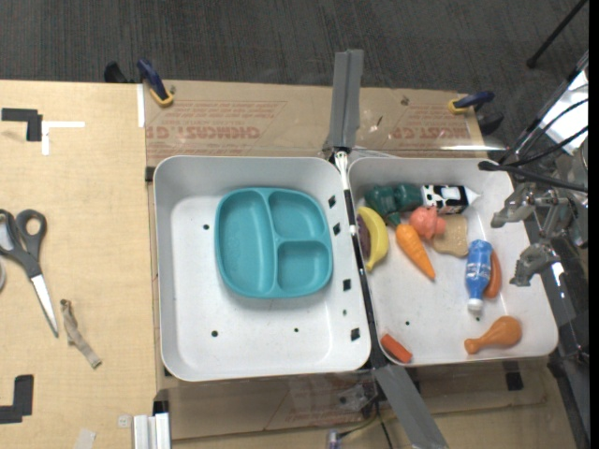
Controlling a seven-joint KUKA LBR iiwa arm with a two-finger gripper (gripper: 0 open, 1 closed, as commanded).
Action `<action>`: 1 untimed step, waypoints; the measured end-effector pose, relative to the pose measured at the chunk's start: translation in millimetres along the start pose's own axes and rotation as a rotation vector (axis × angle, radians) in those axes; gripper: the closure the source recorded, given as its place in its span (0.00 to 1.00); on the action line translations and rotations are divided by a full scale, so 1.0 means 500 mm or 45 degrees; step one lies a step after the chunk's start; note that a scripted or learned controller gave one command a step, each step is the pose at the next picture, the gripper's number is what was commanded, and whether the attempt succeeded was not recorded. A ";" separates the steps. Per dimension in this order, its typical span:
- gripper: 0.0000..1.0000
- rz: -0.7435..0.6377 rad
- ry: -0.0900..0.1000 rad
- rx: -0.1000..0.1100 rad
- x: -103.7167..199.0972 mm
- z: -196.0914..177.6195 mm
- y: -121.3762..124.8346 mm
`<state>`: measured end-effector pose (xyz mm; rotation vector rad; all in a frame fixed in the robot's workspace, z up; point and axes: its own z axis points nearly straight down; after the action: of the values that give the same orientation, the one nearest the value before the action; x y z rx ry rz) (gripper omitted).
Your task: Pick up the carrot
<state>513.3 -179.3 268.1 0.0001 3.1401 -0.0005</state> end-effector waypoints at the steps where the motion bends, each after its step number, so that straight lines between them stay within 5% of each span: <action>1: 0.00 -0.013 0.001 -0.001 -0.008 0.238 0.130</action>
<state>517.3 -114.5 149.0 -0.0164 3.1410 0.0008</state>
